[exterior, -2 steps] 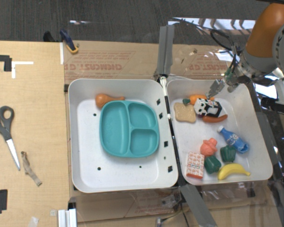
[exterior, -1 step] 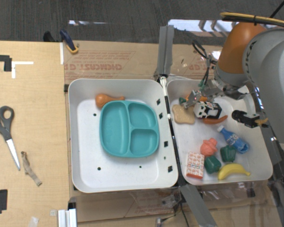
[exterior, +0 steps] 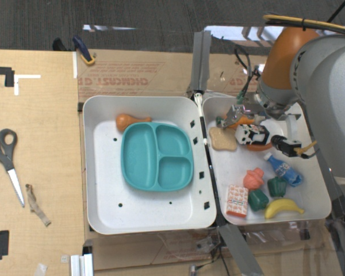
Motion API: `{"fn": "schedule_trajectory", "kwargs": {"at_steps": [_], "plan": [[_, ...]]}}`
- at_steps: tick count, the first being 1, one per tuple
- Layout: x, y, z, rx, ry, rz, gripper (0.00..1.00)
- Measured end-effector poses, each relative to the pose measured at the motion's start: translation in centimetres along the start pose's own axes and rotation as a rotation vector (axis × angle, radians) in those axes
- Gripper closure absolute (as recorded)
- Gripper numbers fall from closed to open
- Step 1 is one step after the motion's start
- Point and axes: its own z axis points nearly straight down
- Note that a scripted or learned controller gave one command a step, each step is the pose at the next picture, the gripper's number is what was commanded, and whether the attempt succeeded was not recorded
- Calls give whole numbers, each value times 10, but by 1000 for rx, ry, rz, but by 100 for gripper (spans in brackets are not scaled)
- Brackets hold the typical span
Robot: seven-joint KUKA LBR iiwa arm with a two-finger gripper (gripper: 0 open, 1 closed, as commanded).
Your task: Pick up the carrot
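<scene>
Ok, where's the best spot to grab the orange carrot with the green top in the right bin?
Probably mid-body on the orange carrot, from straight above, squeezing across its narrow width: it seems to lie flat, lengthwise left to right, by the far wall. The tan toast slice and black-and-white cow toy crowd its near side.

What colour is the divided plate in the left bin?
The divided plastic plate is teal; the camera view shows it best.

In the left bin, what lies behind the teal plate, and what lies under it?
Behind the teal plate an orange toy lies near the left bin's far wall. Whatever is under the plate is covered and cannot be seen.
</scene>
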Motion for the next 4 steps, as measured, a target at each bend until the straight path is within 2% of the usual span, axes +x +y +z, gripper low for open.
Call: {"fn": "schedule_trajectory", "kwargs": {"at_steps": [1, 2, 3, 4], "plan": [[0, -3, -7, 16, 3, -2, 100], [12, -2, 3, 13, 0, 472, 100], [11, -5, 4, 24, -2, 474, 0], [11, -3, -6, 14, -3, 470, 100]]}}
